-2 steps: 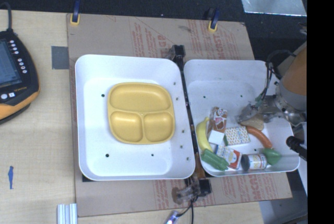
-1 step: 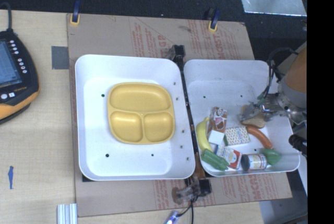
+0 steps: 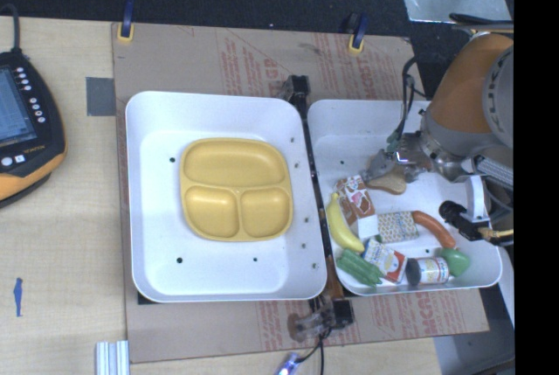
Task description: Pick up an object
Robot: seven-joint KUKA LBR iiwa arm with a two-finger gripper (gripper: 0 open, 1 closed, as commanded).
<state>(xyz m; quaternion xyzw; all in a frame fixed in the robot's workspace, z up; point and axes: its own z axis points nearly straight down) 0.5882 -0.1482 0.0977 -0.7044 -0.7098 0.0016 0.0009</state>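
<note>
The right white bin [image 3: 349, 124] holds several small items. My gripper [image 3: 387, 165] reaches in from the right and hovers low over the bin's middle, just above a tan rounded piece [image 3: 393, 184]. A brown and red snack packet [image 3: 355, 198] lies just left of it. Nearer the front lie a yellow banana [image 3: 341, 226], a speckled box [image 3: 397, 226], a red sausage [image 3: 433, 228], a green vegetable [image 3: 358, 267], a red and white packet [image 3: 385, 259] and a small bottle [image 3: 428, 270] with a green end.
The left white bin [image 3: 148, 190] holds a yellow three-compartment plate [image 3: 236, 188]. An orange and black pendant [image 3: 22, 133] lies on the bench at the far left. Two clamps [image 3: 126, 31] pin the cardboard at the back.
</note>
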